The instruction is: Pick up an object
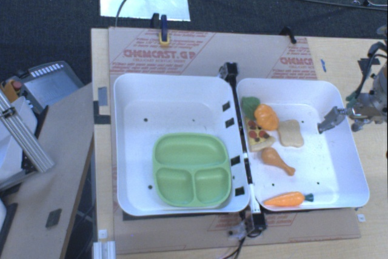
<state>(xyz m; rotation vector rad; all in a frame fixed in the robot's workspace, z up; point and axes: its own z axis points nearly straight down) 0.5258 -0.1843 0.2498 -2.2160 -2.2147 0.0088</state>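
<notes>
Cardboard (182,48) lines the bench under two white bins (176,94); toy food, including a carrot (285,198), fills the right one. At right edge, gripper (330,120) hovers, empty; fingers' state unclear.

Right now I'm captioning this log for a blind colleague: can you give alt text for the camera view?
The pincer hangs over the right bin, near its right wall, apart from the toy food grouped at the bin's left: an orange piece, pizza slice, bread slice, drumstick and carrot. The left bin holds a green divided plate.
</notes>
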